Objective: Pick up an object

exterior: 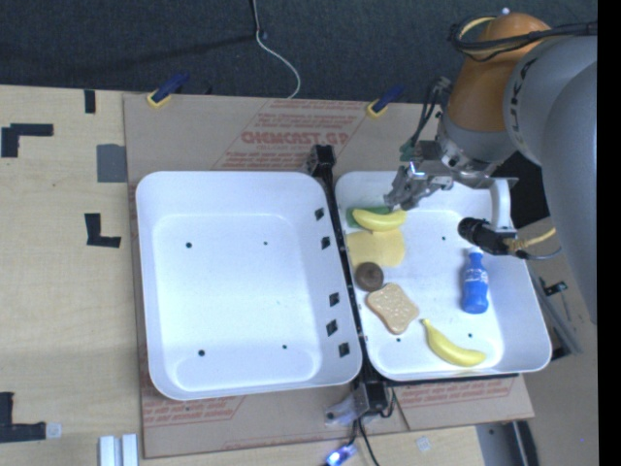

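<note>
The right bin holds a yellow banana near its far left, a pale yellow cheese-like slab, a small dark brown round piece, a slice of toast, a second banana at the front and a blue bottle on the right. My gripper hangs at the far end of the right bin, its tips just above the right end of the first banana. Nothing shows between its fingers.
The left bin lies beside the right one, joined by a black hinge strip. Both rest on a cardboard sheet. The grey arm with its orange band fills the upper right.
</note>
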Tool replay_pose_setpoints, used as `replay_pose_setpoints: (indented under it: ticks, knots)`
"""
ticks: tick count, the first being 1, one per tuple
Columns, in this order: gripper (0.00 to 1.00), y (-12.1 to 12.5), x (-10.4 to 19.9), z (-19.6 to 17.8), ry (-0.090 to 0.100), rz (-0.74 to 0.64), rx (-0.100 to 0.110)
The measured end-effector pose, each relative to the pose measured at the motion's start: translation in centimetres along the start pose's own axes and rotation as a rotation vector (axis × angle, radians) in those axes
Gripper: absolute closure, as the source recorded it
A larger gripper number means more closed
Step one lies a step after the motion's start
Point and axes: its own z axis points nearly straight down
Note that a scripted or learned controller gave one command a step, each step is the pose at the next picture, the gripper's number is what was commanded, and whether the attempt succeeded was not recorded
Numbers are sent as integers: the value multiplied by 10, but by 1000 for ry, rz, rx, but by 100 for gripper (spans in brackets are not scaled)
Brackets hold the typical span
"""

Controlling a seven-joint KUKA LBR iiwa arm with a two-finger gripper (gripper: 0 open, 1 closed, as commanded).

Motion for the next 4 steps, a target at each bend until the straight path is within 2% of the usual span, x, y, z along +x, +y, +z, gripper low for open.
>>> replay_pose_setpoints:
  ticks: [1,2,3,4]
  knots:
    - [100,-11,-5,104,0,1,10]
    - [100,-9,-6,84,1,0,6]
    - [0,-10,-6,85,0,0,8]
    - [100,-10,-5,75,1,-1,8]
